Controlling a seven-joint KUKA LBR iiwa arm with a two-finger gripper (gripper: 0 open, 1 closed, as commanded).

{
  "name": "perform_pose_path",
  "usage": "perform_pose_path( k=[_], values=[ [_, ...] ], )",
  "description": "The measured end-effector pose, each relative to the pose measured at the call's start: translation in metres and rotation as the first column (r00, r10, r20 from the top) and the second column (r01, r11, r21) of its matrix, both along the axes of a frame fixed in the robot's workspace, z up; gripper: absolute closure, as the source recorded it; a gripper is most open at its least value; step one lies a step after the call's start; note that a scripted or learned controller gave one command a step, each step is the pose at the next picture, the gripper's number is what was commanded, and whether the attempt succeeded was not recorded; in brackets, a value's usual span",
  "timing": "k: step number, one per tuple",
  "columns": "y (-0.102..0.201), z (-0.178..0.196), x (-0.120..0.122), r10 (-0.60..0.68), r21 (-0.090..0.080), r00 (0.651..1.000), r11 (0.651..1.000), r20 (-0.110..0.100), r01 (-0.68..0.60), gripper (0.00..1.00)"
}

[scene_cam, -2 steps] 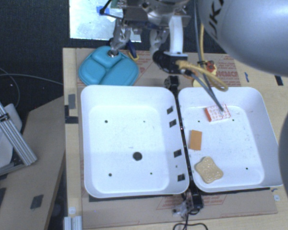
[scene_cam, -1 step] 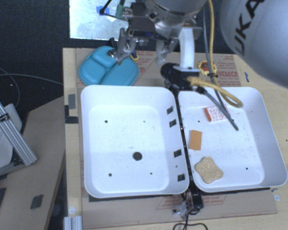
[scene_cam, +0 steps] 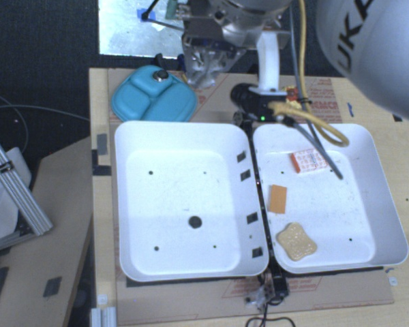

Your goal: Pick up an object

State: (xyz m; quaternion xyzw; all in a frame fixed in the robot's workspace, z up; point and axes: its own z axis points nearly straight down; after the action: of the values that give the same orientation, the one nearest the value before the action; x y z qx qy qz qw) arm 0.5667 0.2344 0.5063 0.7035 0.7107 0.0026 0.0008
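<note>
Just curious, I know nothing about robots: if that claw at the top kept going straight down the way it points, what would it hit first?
Probably the bench beside the blue tray, behind the bins; depth is hard to judge.

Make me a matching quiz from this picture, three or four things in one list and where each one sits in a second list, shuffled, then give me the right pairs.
Things:
1. blue lidded container
2. orange rectangular piece
3. tan bumpy piece
4. red and white packet

Places:
A. right bin, near its front edge
B. on the bench, behind the left bin
C. right bin, toward the back
D. right bin, near the divider, about midway

Pairs: 1-B, 2-D, 3-A, 4-C
</note>
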Motion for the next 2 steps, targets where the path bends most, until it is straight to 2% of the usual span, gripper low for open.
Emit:
perform_pose_path(
  k=[1,2],
  values=[
    [-0.012,-0.066,-0.020,-0.011,-0.005,1.000,1.000,-0.009,0.011,1.00],
    [-0.083,-0.153,-0.034,-0.017,-0.007,1.000,1.000,-0.013,0.017,1.00]
  ],
)
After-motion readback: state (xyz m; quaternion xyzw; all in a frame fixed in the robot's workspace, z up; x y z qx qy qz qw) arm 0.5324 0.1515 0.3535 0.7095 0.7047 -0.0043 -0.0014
